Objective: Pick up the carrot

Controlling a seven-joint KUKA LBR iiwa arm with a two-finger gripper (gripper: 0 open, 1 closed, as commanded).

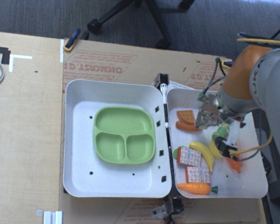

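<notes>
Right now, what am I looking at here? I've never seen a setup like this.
One camera looks down at a slant on a bench with two white bins. The big grey and orange shape at the right is a robot arm; its gripper hangs over the right bin. That bin holds toy food: a carrot near the front edge, a banana, two small cartons and other pieces. The left bin holds a green divided plate. The arm is meant to pick up the carrot, which lies apart from the gripper.
</notes>
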